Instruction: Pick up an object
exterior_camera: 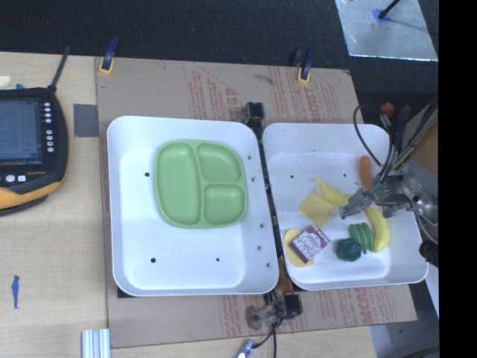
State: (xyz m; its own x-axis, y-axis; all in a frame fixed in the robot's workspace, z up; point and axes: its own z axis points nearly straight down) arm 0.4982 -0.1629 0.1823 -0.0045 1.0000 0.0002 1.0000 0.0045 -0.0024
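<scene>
The right bin [298, 144] holds several small toys: a yellow cheese wedge [317, 205], a yellow piece [332, 192] behind it, a red-labelled packet on a yellow disc [307, 245], a green vegetable [355, 242], a yellow banana [380, 230] and an orange carrot [364, 171]. My gripper [363, 203] hangs over the right part of this bin, just above the green vegetable and banana, right of the cheese wedge. Nothing shows between its fingers.
The left bin [134, 200] carries a green divided plate [200, 183]. A teach pendant [26, 144] lies on the bench at far left. Black clips [255, 112] join the bins at the back and front. Cables [373, 136] loop above the gripper.
</scene>
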